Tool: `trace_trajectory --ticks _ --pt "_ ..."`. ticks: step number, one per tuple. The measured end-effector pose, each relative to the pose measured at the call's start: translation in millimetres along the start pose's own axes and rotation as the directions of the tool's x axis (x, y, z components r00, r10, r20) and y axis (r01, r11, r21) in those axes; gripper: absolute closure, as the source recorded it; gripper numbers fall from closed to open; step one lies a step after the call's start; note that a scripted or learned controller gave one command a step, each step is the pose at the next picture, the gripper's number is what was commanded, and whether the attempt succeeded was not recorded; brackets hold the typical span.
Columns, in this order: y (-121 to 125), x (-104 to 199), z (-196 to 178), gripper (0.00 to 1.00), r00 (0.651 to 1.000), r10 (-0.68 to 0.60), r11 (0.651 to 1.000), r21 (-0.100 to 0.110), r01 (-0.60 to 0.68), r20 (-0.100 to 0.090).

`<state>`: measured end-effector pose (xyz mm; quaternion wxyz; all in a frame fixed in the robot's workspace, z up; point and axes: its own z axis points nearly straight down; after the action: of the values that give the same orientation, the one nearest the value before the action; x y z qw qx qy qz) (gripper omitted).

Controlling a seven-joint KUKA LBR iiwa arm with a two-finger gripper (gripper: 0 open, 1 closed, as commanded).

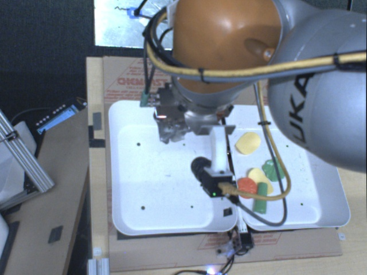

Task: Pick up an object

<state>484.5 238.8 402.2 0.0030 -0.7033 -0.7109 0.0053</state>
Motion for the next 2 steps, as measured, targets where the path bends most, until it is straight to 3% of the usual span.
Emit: trace_trajectory --ticks 1,2 --pt "2 -4 -20 1.0 1.0 0.007 1.0 -0.015 -0.007 -0.006" --pt "3 -4 -31 1.0 1.0 0.005 1.0 -0.016 -0.005 -0.007"
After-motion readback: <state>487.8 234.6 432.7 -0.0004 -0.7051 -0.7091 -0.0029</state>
